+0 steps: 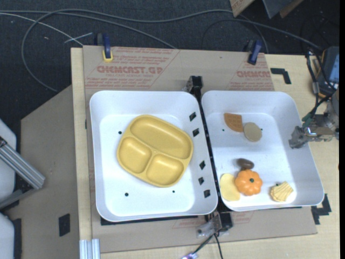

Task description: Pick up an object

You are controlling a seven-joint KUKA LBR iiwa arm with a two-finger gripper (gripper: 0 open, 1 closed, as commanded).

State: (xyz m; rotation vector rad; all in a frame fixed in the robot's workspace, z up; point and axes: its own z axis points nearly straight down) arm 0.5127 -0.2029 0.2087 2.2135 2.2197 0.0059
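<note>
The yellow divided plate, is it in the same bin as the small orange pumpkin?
No, the yellow divided plate lies in the left bin, while the orange pumpkin sits in the right bin.

We see an evenly, fairly brightly lit scene, with the two white bins [102, 144] near overexposed, their floors washed to a flat white with little surface detail. Shadows are soft and short, as under the yellow divided tray [155, 150], which suggests diffuse light from overhead. The picture is slightly soft throughout, with coarse grain on the dark floor [48, 4].
</note>
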